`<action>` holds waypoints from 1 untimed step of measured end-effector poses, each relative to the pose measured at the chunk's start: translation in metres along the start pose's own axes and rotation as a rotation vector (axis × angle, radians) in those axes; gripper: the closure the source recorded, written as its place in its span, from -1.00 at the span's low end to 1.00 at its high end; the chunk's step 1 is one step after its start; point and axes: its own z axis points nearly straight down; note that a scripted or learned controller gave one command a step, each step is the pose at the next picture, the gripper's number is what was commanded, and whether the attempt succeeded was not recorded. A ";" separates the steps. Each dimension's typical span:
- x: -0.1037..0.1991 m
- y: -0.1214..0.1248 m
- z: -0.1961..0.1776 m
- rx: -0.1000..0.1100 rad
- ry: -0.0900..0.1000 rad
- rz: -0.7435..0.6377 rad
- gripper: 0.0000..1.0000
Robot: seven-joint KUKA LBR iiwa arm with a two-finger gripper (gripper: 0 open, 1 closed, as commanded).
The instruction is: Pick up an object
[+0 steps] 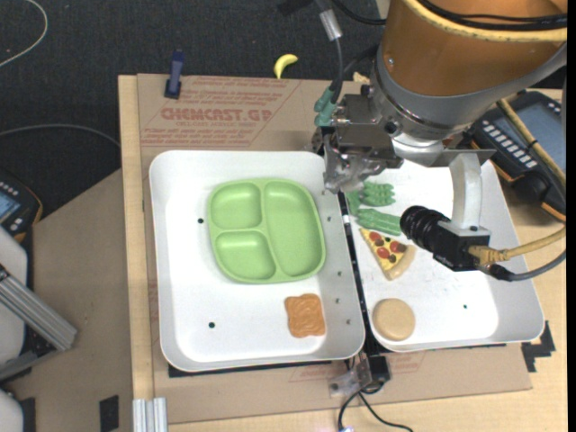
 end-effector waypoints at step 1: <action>0.027 0.027 -0.004 -0.002 0.000 -0.002 1.00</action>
